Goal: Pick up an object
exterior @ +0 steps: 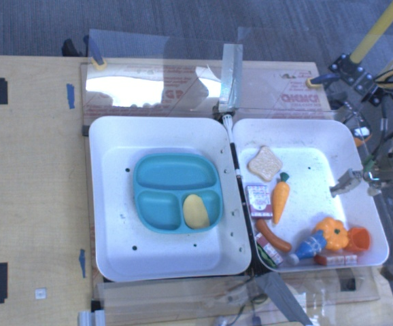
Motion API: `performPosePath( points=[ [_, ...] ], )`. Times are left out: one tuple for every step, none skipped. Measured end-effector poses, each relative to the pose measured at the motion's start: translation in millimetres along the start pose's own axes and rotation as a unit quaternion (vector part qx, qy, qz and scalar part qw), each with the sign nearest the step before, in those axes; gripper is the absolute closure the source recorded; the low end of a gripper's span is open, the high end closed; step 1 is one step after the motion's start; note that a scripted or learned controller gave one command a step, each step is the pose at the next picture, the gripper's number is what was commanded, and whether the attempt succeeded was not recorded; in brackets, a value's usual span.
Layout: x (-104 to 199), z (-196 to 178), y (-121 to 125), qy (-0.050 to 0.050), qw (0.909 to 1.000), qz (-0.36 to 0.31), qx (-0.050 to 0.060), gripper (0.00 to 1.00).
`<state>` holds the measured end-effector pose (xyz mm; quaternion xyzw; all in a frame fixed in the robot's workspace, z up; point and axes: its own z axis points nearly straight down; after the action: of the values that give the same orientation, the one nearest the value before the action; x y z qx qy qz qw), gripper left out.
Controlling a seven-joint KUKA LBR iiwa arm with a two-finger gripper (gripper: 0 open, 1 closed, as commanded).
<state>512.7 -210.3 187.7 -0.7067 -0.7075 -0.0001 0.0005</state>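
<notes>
A: Where is the end effector (349,180)?

B: At the right rim of the right bin (298,131), low over its wall. It's small and partly lost against the rig behind it, so I can't tell how it's set, and I see nothing in it.

A: What could it pick?

B: The right bin has the choices. A toy carrot (280,198) lies near the middle, just beside a small pink carton (258,200). A bread slice (265,163) sits above them. Along the near wall: a sausage (275,236), a blue bottle (309,247), and an orange pumpkin-like toy (332,232) touching an orange cup (359,238).

A: And the left bin (108,202)?

B: A teal divided plate (176,175) with a yellow lemon-like piece (195,211) in its lower right compartment.

A: Best candidate?

B: I'd say the carrot. It looks like light, rigid plastic, probably slick, and it tapers. Closing across the thick upper body, below the green top, seems safest; the narrow tip would likely squirt out.
</notes>
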Motion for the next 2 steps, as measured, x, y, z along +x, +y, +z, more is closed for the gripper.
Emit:
performPosePath(
  points=[
    [96, 83, 25, 0.002, 0.9979, -0.064, 0.002, 0.0],
    [111, 100, -15, -0.003, 0.9992, -0.039, -0.006, 0.0]
  ],
)
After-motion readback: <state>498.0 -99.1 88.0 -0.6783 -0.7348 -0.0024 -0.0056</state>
